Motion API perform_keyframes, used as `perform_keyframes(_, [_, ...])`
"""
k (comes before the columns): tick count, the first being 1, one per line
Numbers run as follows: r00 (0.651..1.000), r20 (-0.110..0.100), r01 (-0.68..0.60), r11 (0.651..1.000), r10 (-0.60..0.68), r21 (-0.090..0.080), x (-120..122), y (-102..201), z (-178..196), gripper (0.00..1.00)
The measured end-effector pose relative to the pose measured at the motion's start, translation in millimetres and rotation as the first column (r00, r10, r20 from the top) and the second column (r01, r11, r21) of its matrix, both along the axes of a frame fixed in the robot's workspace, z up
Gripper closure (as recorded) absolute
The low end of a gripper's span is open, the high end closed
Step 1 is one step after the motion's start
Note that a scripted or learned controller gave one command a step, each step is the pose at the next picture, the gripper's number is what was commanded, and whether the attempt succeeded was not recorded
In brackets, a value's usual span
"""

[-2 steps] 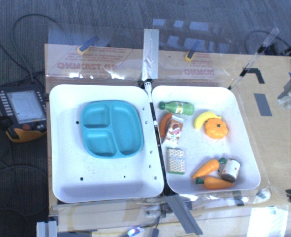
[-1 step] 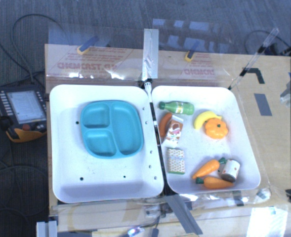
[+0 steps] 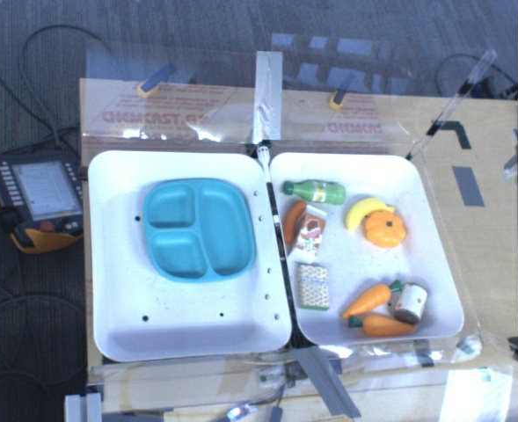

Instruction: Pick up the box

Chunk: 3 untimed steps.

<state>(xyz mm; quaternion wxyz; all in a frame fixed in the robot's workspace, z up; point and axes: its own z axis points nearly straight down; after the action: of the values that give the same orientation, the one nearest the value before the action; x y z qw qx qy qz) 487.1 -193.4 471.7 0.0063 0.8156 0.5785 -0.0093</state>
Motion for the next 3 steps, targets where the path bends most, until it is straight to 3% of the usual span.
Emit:
perform_keyframes(2, [1.000,-0.003,0.004,1.000,-0.004,-0.009,1.1,-2.4,18.7,1.00])
perform_keyframes(3, [1.000,0.005,0.022,1.000,-0.022,0.017,20.6,-20.8,-37.8,1.00])
